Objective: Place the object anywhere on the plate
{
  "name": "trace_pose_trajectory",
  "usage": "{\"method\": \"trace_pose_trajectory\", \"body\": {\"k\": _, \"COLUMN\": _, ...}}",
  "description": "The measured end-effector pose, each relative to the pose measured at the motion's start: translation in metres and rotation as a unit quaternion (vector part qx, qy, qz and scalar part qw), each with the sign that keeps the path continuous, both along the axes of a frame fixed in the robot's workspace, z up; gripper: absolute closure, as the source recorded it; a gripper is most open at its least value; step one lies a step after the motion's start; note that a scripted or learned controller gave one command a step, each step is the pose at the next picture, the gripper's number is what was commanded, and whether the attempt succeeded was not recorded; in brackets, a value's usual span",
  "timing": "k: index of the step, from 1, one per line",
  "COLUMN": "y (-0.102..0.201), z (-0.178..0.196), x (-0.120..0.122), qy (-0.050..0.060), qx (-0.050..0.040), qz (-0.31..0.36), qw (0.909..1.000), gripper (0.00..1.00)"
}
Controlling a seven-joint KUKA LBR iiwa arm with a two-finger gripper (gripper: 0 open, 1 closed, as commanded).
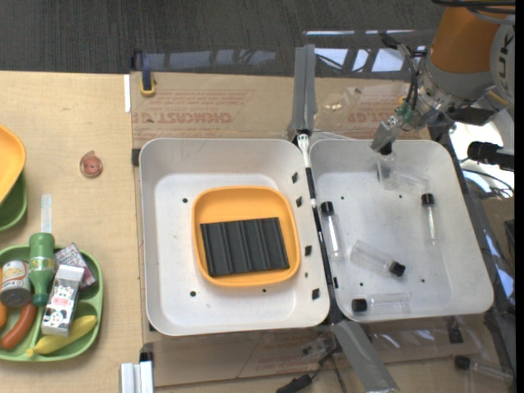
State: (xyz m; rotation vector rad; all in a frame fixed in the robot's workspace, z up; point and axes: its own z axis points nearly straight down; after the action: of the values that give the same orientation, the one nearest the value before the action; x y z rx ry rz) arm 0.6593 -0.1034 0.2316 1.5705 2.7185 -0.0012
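The right bin (458, 244) holds small clear tubes; the yellow plate (246, 203) waits in the left bin (164, 244); the gripper (382, 146) hangs over one upright tube (386, 170); whether its fingers are open, I cannot tell; the slippery tube might tip or slide away.

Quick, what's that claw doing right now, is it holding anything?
Gripper: over the right bin's far edge; open or shut cannot be told.
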Motion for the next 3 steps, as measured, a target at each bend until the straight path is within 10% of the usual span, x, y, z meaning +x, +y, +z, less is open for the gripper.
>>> {"method": "trace_pose_trajectory", "body": {"k": 3, "y": -0.075, "z": 0.11, "x": -0.006, "qy": -0.001, "qx": -0.0005, "qz": 0.18, "qw": 0.9837, "gripper": 1.0}}
